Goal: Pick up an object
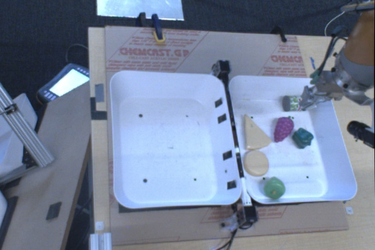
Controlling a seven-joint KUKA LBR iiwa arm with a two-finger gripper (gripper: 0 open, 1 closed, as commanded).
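A wooden table (193,44) carries two shallow white bins side by side, the left bin (170,137) and the right bin (334,143) meeting along a dark hinge-like seam down the middle. The grey arm (358,50) reaches in from the right, and its gripper (307,98) sits low over the far part of the right bin, right against a small grey-green block (290,103) that lies near the bin's back wall; whether the gripper is wide, narrow or closed on the block cannot be told from this angle. Nearer the seam lies a pale yellow wedge (255,132) with its point toward the back, and just in front of it, touching or nearly so, a tan round disc (256,163). A purple bunch of grapes (283,128) lies beside the wedge, with a dark teal lump (303,137) just to its right. A green ball (273,188) rests near the front wall.
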